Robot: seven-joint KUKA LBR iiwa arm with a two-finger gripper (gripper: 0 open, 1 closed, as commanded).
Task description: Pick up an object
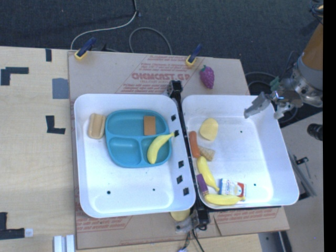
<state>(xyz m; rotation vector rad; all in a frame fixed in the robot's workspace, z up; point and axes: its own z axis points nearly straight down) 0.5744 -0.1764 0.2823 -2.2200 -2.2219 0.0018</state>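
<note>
Grey gripper [261, 105] hangs over the right bin's [262, 156] far edge — finger state unclear.

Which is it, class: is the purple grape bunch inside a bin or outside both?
Outside. The purple grape bunch lies on the brown board beyond the right bin's far rim, touching neither bin.
</note>
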